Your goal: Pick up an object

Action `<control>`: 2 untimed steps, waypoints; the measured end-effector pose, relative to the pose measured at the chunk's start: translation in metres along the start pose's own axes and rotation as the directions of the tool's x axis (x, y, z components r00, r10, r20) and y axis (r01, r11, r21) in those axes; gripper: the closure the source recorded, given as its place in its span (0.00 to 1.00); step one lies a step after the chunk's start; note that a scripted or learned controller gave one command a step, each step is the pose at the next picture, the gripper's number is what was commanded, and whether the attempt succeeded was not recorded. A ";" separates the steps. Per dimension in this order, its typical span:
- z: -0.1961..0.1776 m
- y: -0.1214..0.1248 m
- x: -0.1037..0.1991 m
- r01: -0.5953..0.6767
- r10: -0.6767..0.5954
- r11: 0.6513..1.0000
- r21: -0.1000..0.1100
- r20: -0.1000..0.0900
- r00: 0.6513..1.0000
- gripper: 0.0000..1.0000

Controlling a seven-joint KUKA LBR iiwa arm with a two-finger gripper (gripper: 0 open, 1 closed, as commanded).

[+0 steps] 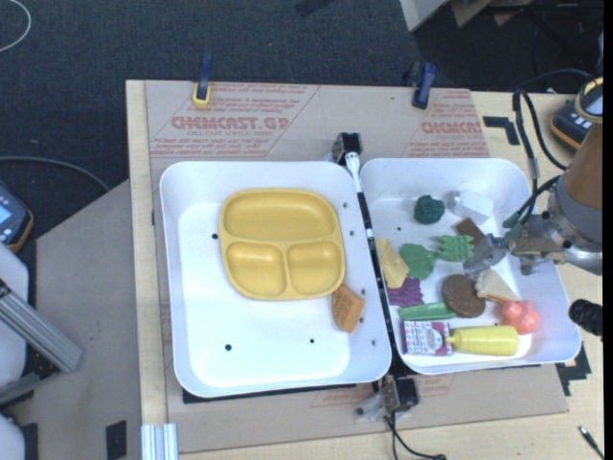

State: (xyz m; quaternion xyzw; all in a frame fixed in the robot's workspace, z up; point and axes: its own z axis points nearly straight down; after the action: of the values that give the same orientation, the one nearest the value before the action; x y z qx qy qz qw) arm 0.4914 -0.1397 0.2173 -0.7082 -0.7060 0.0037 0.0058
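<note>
My gripper hangs low over the right bin, reaching in from the right. Directly around it lie a brown block, a green leafy piece, a tan wedge and a round brown cookie. Farther off in that bin are a dark green broccoli, a yellow mustard bottle, a pink juice box and a pink-red fruit. I see nothing lifted off the bin floor.
The left bin holds a yellow divided plate and a small waffle piece near the divider. A yellow slice, a purple piece and a green bean crowd the right bin's left side.
</note>
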 end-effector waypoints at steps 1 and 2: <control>-0.006 0.003 0.000 0.003 -0.003 1.000 -0.012 0.002 1.000 0.00; 0.055 0.009 0.003 0.003 -0.003 1.000 -0.006 0.000 1.000 0.00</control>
State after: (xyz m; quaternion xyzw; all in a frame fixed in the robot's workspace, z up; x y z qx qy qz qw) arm 0.4997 -0.1362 0.1619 -0.7071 -0.7071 0.0015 0.0037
